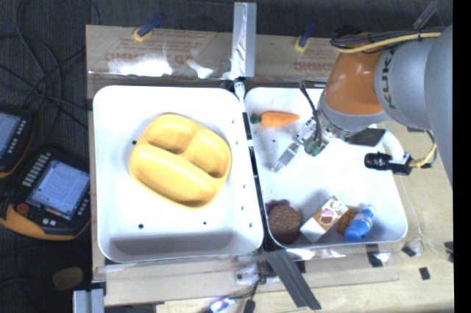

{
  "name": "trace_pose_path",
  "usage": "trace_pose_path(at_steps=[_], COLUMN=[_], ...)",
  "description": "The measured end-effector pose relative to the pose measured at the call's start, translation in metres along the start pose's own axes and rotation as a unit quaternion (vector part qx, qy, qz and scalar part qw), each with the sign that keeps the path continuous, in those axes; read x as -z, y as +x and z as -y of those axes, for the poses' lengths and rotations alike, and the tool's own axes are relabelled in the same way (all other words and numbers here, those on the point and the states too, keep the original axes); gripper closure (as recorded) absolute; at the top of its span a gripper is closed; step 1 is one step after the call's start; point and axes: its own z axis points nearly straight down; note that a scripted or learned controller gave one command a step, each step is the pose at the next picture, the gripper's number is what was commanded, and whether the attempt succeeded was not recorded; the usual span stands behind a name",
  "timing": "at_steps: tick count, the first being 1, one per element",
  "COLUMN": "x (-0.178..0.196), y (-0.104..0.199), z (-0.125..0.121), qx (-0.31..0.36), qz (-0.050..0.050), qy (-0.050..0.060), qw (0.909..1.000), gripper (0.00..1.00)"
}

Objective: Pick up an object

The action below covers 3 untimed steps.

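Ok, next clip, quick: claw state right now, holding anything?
Claw: open, holding nothing, fingers spread over bare floor of the right bin, just below the toy carrot.

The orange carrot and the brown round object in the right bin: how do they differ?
The small orange carrot is slim, tapered and bright, lying along the right bin's far edge. The brown round object is dark, squat and rough-looking, sitting at the near edge. Both lie toward the divider side, apart from the gripper.

Grey arm (423, 79), orange band (355, 83), metal fingers (287, 155).
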Motion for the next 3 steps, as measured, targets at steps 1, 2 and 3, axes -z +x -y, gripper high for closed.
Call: trace_pose_path(at_steps=[1,2,3], x=[0.011,0.018,0.001], y=[-0.001,-0.044,-0.059], z=[-0.002,-0.027,-0.002], qx=[0.000,0.000,-0.006], qz=[0.002,-0.004,0.000], qy=[-0.003,0.003,0.000], qw=[1.0000,1.0000,1.0000], gripper=[1.00,1.00,1.00])
